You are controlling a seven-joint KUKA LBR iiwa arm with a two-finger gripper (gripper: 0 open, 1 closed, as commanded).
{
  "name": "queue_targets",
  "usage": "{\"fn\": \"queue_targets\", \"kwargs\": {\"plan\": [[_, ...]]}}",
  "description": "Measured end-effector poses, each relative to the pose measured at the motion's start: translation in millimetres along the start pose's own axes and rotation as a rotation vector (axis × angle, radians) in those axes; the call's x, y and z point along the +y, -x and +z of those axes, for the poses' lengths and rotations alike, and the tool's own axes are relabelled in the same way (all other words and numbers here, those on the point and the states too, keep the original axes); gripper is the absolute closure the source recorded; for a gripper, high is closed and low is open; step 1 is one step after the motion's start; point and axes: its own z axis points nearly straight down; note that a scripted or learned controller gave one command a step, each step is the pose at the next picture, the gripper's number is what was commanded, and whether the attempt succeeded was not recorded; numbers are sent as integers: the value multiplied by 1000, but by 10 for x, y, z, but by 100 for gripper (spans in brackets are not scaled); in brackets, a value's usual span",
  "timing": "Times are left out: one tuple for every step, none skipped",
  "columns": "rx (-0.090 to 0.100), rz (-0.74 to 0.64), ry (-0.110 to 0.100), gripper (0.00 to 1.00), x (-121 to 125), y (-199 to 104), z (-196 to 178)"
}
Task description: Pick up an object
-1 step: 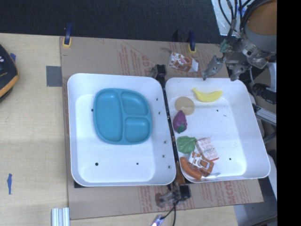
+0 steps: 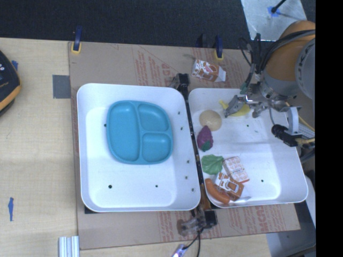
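Pale wooden bench top [image 2: 37, 159] spreads below a dark carpeted floor, with a brown cardboard sheet [image 2: 134, 63] laid across it, and two shallow white bins sit side by side on that sheet. Over in the left white bin [image 2: 94, 191], a light-blue plastic divided plate [image 2: 140, 132] lies flat, slightly toward the bin's far edge, three compartments showing. Now to the right white bin [image 2: 278, 183], where the pickable things gather along its left side: a round beige ball-like object [image 2: 211, 120] near the far-left corner, a small purple lumpy toy [image 2: 204, 138] just beside it toward the near edge, then a green leafy plastic piece [image 2: 213, 164], and touching that a red-and-white printed packet [image 2: 233, 175] lying over an orange sausage-shaped toy [image 2: 215, 194] at the near-left corner. A second red-and-white packet [image 2: 208, 70] lies outside the bins on the cardboard, beyond the right bin's far edge. And the grey arm with its orange band [image 2: 286, 52] reaches in from the right, its two-finger gripper [image 2: 244, 107] hanging over the far edge of the right bin, close to a yellow scrap [image 2: 241, 110] beneath it. Its dark fingers stand apart, nothing visible between them, and the beige ball sits near, off to its left.
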Motion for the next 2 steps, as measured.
{"fn": "queue_targets", "kwargs": {"plan": [[0, 1, 8, 0, 50, 464, -1159], [-1, -1, 5, 0, -517, 460, 254]]}}
